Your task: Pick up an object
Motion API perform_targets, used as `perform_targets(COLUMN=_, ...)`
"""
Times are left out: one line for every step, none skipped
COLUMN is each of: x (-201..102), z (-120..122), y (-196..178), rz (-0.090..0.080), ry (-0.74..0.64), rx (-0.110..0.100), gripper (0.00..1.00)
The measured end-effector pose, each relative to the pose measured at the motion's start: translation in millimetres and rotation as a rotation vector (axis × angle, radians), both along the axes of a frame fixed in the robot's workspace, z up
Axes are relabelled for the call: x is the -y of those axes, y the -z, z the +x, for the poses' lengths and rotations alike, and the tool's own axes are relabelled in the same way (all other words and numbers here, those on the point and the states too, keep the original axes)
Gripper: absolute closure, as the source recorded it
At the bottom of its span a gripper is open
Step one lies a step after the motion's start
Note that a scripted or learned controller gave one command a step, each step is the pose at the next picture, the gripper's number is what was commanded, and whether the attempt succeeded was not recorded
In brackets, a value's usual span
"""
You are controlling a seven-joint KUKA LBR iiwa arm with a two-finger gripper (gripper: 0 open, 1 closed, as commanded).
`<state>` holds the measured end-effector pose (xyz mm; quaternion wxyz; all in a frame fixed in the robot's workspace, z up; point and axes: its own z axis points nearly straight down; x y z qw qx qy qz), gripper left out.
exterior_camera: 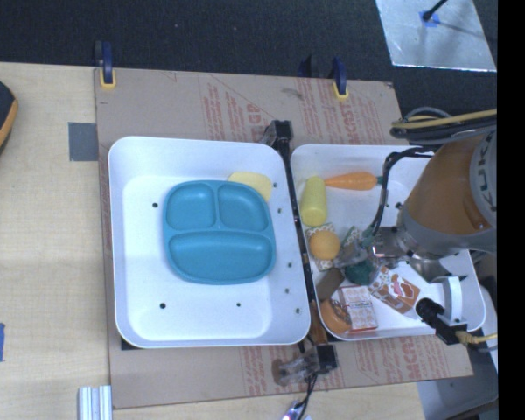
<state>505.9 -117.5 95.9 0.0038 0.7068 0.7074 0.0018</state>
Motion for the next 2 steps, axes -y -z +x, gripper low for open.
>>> perform_targets(x=0, z=-2, y=-9, rz=0.002, ry=-0.003, rx=-0.007, gripper=1.00)
perform_targets(x=-75, z=75, y=-102, rz=0.005, ry=-0.013, rx=0.003, gripper=1.00)
